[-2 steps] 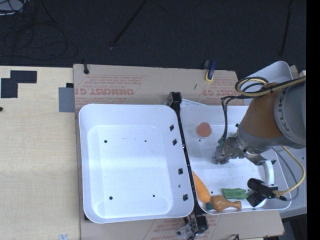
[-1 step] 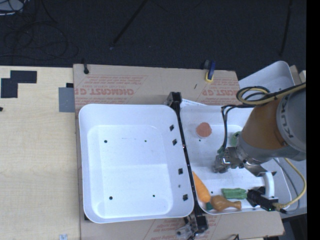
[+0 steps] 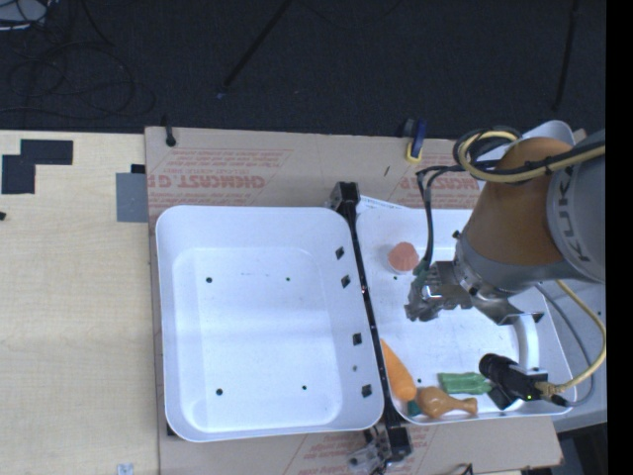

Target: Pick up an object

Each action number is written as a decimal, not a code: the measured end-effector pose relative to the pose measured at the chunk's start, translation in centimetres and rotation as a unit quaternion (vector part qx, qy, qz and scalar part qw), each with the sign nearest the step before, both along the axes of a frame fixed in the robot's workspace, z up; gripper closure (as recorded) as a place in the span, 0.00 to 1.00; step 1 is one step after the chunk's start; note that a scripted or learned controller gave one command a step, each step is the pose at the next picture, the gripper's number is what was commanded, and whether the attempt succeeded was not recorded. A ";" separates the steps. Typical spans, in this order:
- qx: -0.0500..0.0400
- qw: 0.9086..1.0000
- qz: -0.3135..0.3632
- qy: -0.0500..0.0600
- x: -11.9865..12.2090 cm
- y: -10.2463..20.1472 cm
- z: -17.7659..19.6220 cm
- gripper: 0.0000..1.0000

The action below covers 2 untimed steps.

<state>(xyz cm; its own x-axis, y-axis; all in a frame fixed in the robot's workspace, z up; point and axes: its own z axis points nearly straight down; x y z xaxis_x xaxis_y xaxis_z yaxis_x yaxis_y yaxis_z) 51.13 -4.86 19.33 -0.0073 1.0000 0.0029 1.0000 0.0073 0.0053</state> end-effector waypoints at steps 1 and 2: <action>-0.001 1.000 -0.004 0.005 -0.1 -0.5 0.3 1.00; -0.002 1.000 -0.002 0.001 6.7 1.5 5.3 1.00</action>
